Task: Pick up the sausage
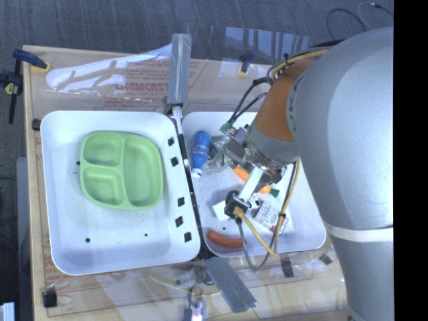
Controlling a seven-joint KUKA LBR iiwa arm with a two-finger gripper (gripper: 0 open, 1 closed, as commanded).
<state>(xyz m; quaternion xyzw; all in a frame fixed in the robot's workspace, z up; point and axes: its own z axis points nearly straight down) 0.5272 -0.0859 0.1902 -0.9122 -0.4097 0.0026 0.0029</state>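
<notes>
Sausage (224,239) sits untouched at 6 o'clock in the right bin (311,233), the gripper (231,149) hovers around 10 o'clock by the blue bottle (200,149), its open-or-closed state impossible to tell, so it's probably the approach step, and the next move calls for heading toward 6 and lowering.

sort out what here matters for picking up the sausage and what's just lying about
For the job:
- sausage, lying at the near edge of the right bin

Just lying about:
- green divided plate in the left bin
- blue bottle, right bin
- small orange piece, right bin
- white printed packet, right bin
</notes>
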